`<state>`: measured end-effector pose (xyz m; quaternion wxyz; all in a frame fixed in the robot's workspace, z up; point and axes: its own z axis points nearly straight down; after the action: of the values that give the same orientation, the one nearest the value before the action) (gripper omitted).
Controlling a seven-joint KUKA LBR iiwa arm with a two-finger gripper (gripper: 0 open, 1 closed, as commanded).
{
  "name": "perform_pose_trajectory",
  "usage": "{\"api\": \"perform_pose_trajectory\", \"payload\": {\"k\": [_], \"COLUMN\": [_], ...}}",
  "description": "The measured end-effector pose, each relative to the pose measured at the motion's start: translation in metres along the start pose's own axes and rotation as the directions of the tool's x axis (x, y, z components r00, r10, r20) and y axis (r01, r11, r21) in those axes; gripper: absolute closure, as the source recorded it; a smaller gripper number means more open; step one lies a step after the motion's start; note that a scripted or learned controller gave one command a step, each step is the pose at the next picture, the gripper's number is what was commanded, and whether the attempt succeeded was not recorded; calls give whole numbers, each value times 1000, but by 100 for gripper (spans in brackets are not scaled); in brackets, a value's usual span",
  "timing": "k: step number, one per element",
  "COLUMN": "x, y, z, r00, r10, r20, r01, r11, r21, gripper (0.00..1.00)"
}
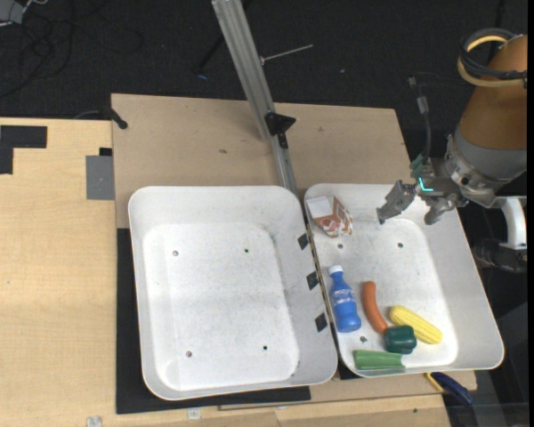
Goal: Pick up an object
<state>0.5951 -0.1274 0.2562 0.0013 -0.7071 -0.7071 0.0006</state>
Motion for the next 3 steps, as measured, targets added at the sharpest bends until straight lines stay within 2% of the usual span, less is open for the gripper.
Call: {"api": "perform_pose_trajectory", "payload": {"k": [2, 3], "x": [0, -1], "y": [-12, -5], "z": [96, 154], "r00": [1000, 1000], "r10": [1, 3], "r20": [-1, -1], "r01": [-1, -3], "r11": [1000, 1000], "r21": [6, 6], "gripper": [0, 0]}}
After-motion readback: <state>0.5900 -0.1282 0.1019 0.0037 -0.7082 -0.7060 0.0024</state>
